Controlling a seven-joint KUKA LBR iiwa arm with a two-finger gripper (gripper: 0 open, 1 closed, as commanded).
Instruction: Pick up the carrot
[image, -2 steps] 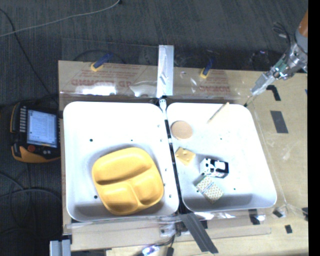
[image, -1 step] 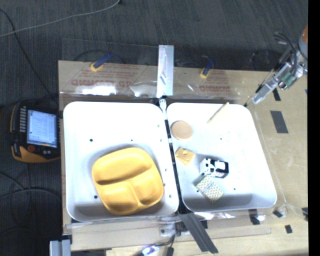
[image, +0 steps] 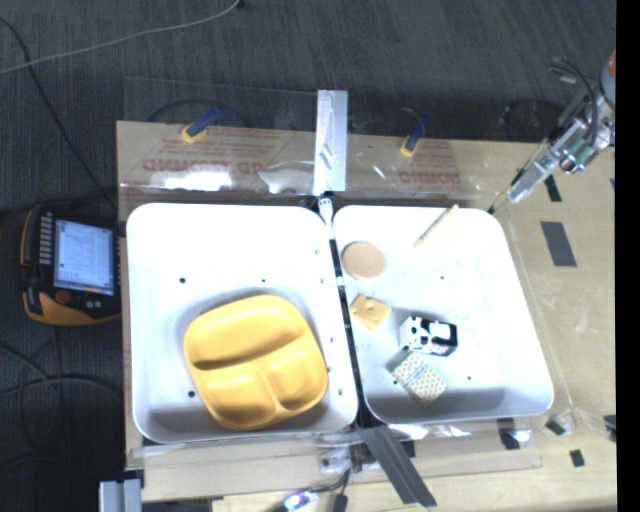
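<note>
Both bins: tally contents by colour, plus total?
Yellow: 2, the divided tray in the left bin and a small yellow wedge in the right bin
Tan: 2, round disc, thin stick
Black-and-white: 1, small toy
Pale patterned: 1, block
Total: 6

arm: upper right, partly in frame | pincer (image: 522, 188): angled down-left
</note>
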